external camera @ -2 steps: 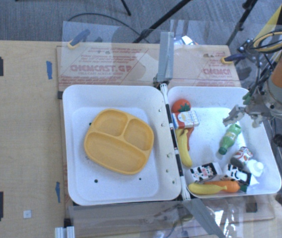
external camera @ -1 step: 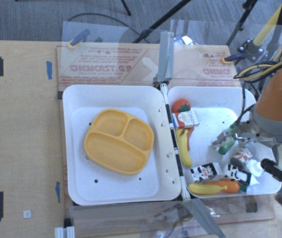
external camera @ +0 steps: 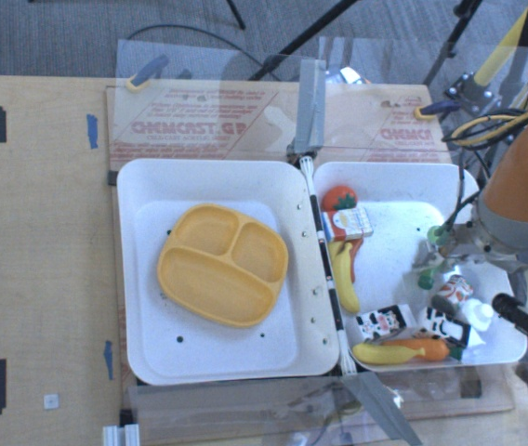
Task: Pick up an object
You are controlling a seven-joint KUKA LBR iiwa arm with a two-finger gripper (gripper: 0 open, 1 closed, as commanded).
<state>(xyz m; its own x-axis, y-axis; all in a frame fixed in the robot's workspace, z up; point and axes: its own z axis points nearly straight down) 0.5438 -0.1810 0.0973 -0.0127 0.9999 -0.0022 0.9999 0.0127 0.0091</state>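
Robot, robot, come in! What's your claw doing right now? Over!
Gripper down in right bin, among toys. Nothing seen grasped. Banana and carrot lie nearby. Yellow plate sits in left bin.

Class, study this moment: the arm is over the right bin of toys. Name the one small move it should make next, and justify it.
Probably a short descent. The gripper hangs over the right bin, above the small toys near its right wall, with nothing visibly between its fingers. The yellow divided plate in the left bin lies far off, so the nearby toys are the likeliest target.
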